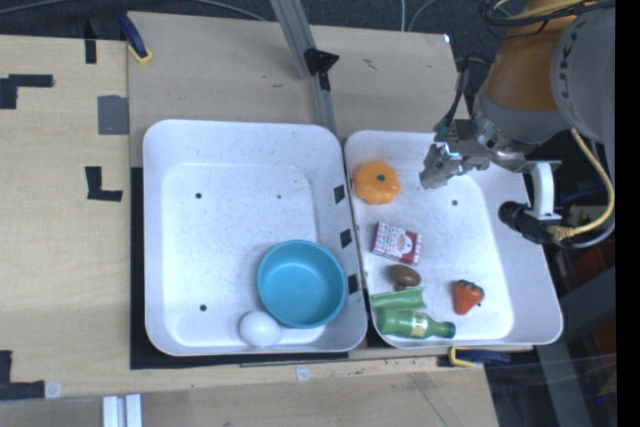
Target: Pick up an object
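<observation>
Orange pumpkin [376, 182] in right bin [497, 240], claw [437, 171] just beside it, grip state unclear, red strawberry [467, 295] well below

- The gripper [438, 171] hangs over the upper part of the right bin [530, 315], nothing between its fingers.
- Just to its left lies an orange pumpkin-shaped toy [376, 183].
- Below and left of the gripper sits a small red box [396, 242], with a brown oval piece [404, 276] just beneath the box.
- Farther below, a green bottle [412, 321] lies on its side by the near rim; a red strawberry toy [467, 295] sits straight below the gripper.
- Well to the gripper's lower left, in the left bin [200, 155], a blue bowl [300, 283] stands with a white ball [260, 327] touching it.
</observation>
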Robot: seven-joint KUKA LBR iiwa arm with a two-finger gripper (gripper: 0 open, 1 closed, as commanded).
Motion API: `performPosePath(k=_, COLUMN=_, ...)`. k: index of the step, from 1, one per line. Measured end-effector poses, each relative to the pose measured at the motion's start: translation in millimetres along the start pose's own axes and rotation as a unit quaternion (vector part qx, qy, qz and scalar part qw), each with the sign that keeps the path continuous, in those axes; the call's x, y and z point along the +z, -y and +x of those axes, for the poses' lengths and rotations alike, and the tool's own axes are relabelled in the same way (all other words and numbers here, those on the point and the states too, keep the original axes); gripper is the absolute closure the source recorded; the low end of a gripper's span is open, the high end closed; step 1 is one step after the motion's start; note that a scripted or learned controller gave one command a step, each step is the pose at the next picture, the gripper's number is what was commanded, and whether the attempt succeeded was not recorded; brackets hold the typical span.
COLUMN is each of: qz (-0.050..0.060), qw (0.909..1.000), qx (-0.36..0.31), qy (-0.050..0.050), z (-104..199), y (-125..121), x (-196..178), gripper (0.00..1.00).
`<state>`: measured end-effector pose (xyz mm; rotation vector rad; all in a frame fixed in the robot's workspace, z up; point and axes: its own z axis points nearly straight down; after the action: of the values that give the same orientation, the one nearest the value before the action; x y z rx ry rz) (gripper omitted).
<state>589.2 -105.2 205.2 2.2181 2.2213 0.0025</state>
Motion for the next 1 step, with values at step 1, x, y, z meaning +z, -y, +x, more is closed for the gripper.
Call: performPosePath(k=1, qz=0.001, qw=1.0000, qx=-0.002, qy=-0.001, z=40.5, y=-19.9, x=-0.7, gripper=1.00)
